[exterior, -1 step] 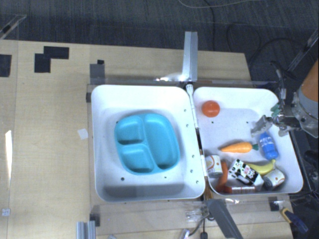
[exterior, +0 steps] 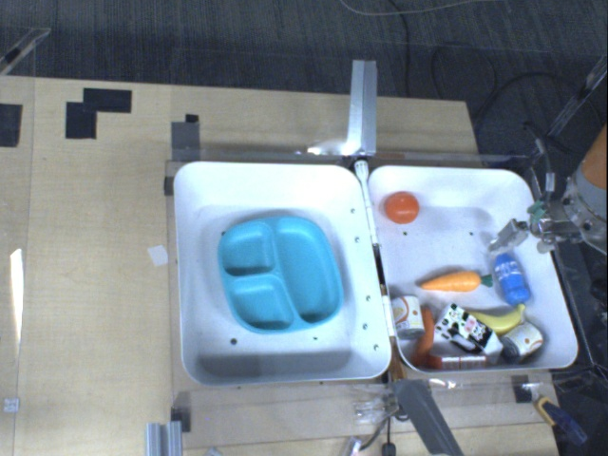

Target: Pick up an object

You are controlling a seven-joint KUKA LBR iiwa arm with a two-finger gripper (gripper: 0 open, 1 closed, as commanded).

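Claw (exterior: 510, 233) at right edge of frame, finger state unclear, blue bottle (exterior: 510, 278) just below it

Right bin (exterior: 446, 180): back half open save a tomato (exterior: 401, 207); front packed with carrot (exterior: 450, 281), bottle (exterior: 510, 278), banana (exterior: 501, 319), small items. Left bin (exterior: 190, 255): blue tray (exterior: 280, 272) in the middle, margins free.

The arm (exterior: 589, 183) is cut off by the right edge; the banana (exterior: 501, 319) partly hides the small items beneath it.
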